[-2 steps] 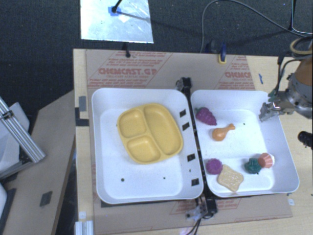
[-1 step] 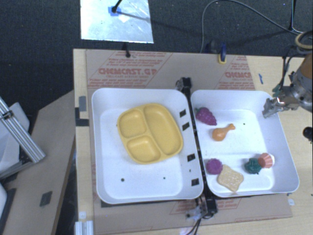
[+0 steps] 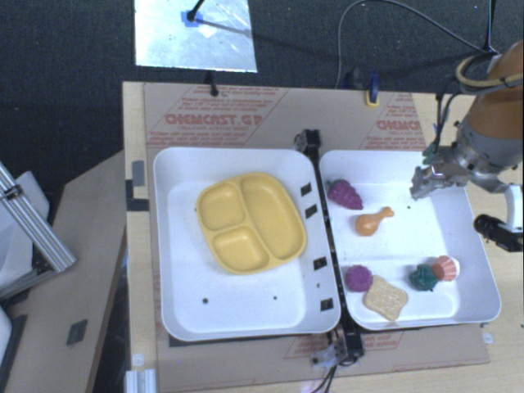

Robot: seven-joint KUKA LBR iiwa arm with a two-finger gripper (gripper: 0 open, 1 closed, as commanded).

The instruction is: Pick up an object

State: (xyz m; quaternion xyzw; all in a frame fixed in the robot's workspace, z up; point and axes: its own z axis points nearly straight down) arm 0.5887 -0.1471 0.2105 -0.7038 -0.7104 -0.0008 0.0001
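Gripper (image 3: 419,185): positioned over right bin (image 3: 479,244); state of fingers cannot be told.
Right bin: chicken leg (image 3: 372,220), grapes (image 3: 345,193), toast (image 3: 385,298) contained.
Left bin (image 3: 176,219): yellow tray (image 3: 250,222) contained.

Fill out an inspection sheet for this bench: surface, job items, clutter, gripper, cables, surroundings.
Surface: left bin and right bin side by side on a printed board.
Job items: right bin holds purple grapes, orange drumstick, purple piece, bread slice, green piece, cupcake.
Clutter: yellow divided plate in left bin.
Gripper: gripper above right bin's far right, apart from the items.
Cables: black cable loops behind the bench.
Surroundings: reflective sheet on dark floor; metal frame at left.
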